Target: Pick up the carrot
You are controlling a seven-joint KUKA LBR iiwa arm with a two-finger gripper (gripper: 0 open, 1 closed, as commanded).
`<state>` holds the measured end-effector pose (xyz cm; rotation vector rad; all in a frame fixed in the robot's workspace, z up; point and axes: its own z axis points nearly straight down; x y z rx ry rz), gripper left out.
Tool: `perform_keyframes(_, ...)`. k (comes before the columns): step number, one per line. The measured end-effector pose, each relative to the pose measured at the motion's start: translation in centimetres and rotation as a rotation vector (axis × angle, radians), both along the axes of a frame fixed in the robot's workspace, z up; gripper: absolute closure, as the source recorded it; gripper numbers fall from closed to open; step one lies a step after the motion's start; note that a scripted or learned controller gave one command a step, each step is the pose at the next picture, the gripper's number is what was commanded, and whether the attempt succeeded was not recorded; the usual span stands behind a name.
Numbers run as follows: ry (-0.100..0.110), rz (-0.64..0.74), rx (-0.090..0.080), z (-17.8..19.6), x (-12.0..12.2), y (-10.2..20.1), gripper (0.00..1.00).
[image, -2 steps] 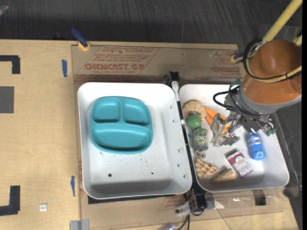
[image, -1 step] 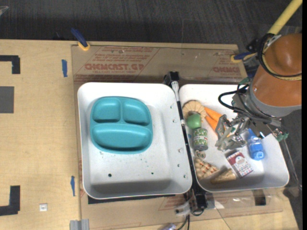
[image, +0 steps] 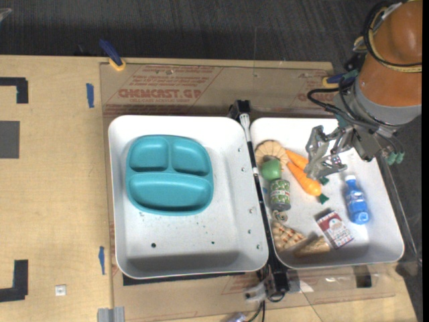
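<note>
Lying in the right bin (image: 392, 247), toward its middle: two orange carrot pieces. Upper carrot (image: 295, 158) slanting down to the right, lower carrot (image: 307, 182) just below it with a green stub at its lower end. Hanging right above and touching or nearly touching them: the claw (image: 322, 154), metal fingers pointing down-left over the carrots. Impossible to tell how far apart the fingers stand, or whether anything sits between them; glare and linkage blur that part.

Crowding the carrots on the left: a green round fruit (image: 271, 170), a tan woven piece (image: 267, 149) behind it, and a small patterned can (image: 279, 194) below. Sitting to the right, apart from the carrots: a blue bottle (image: 356, 200). Lying lower in the bin: a red-and-white carton (image: 334, 227) and a brown lumpy item (image: 290, 236), hard to identify.

Resting in the left bin (image: 181, 253): a teal divided plate (image: 170, 174) with three compartments.

Cut off at the top right edge: the orange band (image: 401, 35) and grey body of the arm, with cables looping beside it. Carrying both bins: a cardboard-covered desk (image: 53, 180) with blue tape marks.
</note>
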<state>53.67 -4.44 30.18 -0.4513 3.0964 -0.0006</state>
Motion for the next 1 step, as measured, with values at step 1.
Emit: perform_keyframes(1, 0.002, 0.000, 0.000, -0.08, -0.03, 0.00, 0.00)
